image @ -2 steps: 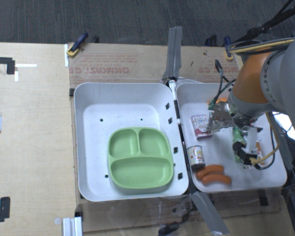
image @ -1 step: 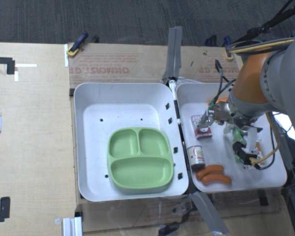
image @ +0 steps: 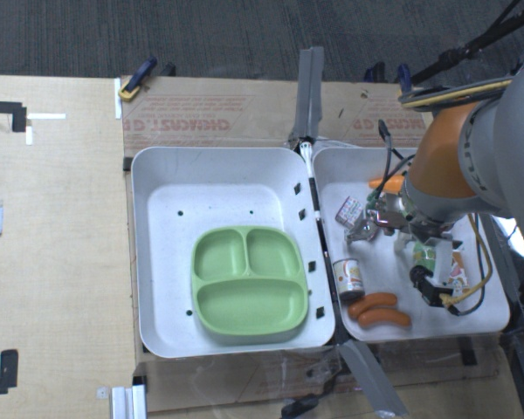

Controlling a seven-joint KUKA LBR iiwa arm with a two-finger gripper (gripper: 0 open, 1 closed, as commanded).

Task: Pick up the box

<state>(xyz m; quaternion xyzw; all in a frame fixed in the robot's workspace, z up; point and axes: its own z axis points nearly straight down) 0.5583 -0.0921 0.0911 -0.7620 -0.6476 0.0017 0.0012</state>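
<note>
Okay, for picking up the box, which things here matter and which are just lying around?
For the job:
box, in the right bin
end effector, beside the box

Lying about:
green plate in the left bin
can
two sausages

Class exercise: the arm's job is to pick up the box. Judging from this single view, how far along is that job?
Done: the arm has reached into the right bin, with its gripper low beside the small box. In hand: nothing can be seen between its fingers. Left: the box lies on the bin floor, so gripping and lifting remain. The can and sausages lie nearby.
</note>
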